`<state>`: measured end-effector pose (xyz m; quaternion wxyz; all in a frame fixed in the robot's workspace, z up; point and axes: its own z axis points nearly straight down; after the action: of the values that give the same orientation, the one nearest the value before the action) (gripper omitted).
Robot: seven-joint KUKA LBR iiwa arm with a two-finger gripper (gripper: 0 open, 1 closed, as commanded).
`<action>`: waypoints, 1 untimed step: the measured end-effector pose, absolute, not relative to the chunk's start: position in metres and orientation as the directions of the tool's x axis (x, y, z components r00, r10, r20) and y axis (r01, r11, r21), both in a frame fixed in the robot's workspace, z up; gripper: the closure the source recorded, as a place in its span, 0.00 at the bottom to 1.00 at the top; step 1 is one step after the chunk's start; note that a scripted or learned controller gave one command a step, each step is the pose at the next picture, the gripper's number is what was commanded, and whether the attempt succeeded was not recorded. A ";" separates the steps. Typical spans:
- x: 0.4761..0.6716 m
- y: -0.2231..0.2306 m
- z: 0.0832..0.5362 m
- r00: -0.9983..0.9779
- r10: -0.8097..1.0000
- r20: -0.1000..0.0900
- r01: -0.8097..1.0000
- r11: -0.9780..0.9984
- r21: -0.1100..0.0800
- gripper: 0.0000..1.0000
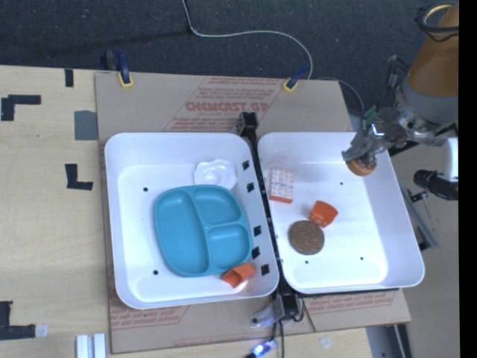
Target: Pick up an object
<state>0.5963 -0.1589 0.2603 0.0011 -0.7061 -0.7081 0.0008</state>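
An orange piece (238, 275) lies beside the blue tray (203, 228); fingers (362, 157) grip a brown object (363, 167).

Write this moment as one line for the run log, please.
arm: over right bin far edge | pincer: round brown object at its tip, hold unclear | left bin: blue tray

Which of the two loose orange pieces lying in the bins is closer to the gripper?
The orange piece in the right bin, above the brown disc. The other orange piece lies in the left bin below the blue tray, farther from the gripper.
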 end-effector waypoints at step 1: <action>0.594 -0.106 0.261 -0.006 1.000 0.001 1.000 0.006 -0.007 1.00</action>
<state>0.5943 -0.1063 0.2611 0.0029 -0.7049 -0.7093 0.0020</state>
